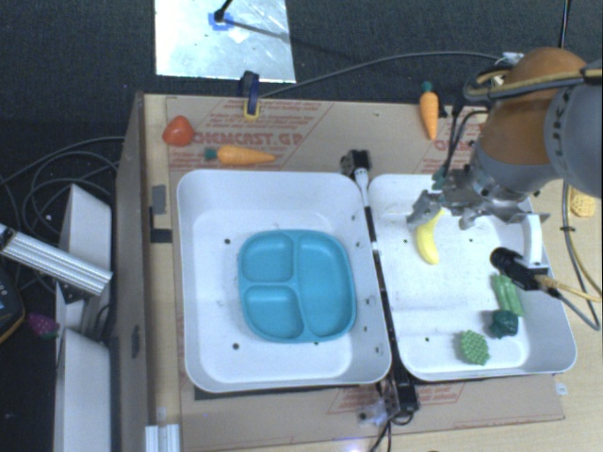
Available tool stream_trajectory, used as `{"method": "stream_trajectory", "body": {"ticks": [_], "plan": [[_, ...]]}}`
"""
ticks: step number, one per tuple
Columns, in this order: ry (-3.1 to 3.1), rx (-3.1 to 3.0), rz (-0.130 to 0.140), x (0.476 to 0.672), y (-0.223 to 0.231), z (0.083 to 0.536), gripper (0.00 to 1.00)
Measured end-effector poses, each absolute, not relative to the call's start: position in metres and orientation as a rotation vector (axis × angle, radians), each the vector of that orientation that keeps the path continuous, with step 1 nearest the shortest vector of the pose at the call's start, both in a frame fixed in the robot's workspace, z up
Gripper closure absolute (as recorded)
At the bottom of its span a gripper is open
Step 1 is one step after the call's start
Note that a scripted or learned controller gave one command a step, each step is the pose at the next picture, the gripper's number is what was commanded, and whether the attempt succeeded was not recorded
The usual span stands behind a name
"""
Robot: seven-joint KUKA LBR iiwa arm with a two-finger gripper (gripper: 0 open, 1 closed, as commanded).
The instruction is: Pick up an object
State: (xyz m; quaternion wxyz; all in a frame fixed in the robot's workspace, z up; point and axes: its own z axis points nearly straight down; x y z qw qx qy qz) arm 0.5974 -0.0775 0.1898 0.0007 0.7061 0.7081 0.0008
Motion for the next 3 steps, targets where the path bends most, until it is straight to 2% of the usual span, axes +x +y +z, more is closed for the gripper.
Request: {"method": "stream_trajectory", "body": {"ticks": [1, 2, 3], "plan": [[2.222, 2.219, 0.001, 0.648, -0.113, 0.160, 0.00], [2.226, 2.218, 0.000, 0.651, -0.091, 0.083, 0.00], [2.226, 2.213, 0.005, 0.652, -0.091, 0.096, 1.00]]}}
